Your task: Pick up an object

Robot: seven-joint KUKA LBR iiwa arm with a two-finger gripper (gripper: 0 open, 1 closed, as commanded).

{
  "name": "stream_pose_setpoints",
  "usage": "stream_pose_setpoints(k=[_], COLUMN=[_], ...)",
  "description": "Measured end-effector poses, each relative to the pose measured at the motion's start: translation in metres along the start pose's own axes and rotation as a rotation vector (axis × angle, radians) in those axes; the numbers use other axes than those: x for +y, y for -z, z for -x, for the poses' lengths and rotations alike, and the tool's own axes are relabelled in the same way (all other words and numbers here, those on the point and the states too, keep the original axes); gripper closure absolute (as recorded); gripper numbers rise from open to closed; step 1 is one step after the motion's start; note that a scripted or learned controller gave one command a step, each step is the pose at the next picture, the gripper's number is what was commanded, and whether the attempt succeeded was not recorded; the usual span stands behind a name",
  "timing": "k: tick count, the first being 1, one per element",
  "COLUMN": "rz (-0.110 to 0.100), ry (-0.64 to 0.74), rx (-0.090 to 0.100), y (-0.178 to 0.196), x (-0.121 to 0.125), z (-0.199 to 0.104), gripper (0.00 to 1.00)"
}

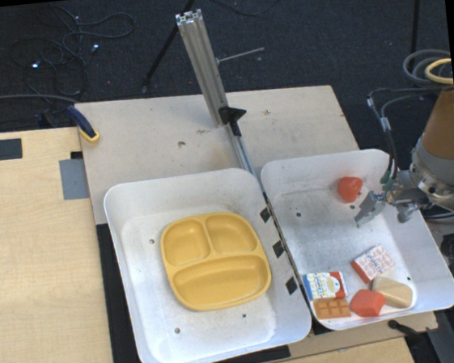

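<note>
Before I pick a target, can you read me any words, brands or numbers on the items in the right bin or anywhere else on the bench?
No text can be read.
Small carton: colored print, too blurred to read.
Red and white packet: printed pattern, too small to read.
Yellow divided tray, red ball, waffle: no markings seen.

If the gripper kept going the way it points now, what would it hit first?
Probably bare floor of the right bin. The gripper points left and slightly down; the red ball lies just above that line, though depth is unclear.
</note>
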State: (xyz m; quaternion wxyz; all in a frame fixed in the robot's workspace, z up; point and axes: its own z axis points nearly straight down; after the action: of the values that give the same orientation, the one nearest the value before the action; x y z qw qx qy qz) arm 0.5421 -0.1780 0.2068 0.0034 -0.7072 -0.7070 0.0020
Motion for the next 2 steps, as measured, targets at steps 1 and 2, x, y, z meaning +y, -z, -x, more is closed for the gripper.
stream_pose_setpoints(k=[1,2], rz=[-0.001,-0.001], ry=[-0.002,-0.001], rx=[0.001,0.001], y=[-0.049,-0.101], x=[0.002,0.011], z=[-0.008,-0.011], gripper=[0.0,0.0])
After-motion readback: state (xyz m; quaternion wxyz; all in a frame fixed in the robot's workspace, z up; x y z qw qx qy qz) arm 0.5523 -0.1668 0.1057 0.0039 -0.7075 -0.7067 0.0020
